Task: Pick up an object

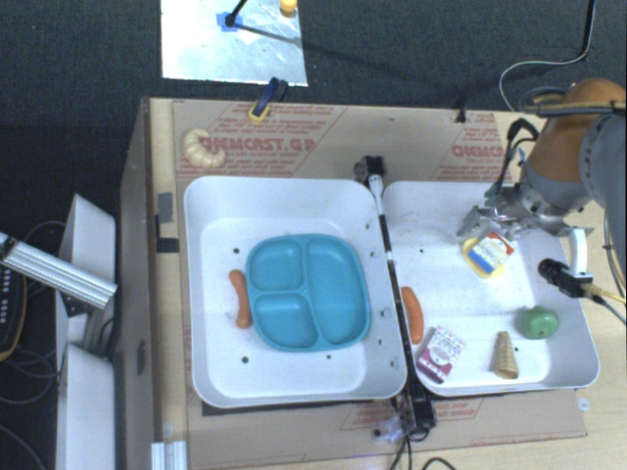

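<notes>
At right bin [588, 365], twelve o'clock: gripper [487, 225] poised above yellow packet [486, 255], placed for a downward grab.
Jaws: state cannot be told.
Packet: lying flat, not lifted.

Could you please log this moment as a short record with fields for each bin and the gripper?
left bin: blue divided plate; orange sausage beside the plate's left edge
right bin: yellow packet, second sausage, pink packet, cone, green ball
gripper: directly above the yellow packet; grasp cannot be confirmed
</notes>
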Available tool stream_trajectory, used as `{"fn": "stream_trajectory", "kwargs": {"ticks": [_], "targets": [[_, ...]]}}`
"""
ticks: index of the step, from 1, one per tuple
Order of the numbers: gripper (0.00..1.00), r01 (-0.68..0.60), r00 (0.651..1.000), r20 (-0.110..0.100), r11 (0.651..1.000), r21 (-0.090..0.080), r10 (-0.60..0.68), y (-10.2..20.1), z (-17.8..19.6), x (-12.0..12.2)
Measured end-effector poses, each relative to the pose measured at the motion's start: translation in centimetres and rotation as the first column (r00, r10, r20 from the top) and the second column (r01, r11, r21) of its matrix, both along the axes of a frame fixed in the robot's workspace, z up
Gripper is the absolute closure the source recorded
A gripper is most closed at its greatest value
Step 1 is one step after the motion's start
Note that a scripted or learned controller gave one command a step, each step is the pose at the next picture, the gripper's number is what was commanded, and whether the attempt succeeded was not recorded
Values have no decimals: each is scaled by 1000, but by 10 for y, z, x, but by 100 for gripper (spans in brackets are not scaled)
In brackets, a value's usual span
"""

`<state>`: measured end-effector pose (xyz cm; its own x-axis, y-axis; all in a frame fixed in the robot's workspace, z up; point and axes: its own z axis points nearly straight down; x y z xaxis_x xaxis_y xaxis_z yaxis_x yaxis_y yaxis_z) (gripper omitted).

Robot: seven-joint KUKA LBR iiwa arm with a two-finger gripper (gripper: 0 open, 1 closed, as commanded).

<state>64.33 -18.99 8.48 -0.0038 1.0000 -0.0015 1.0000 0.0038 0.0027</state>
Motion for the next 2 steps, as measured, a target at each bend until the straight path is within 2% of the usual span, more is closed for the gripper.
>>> {"fn": "stream_trajectory", "kwargs": {"ticks": [1, 2], "targets": [[100, -2, 1000, 4, 1000, -1, 2, 0, 12, 1], [0, -2, 1000, 4, 1000, -1, 2, 0, 11, 1]]}}
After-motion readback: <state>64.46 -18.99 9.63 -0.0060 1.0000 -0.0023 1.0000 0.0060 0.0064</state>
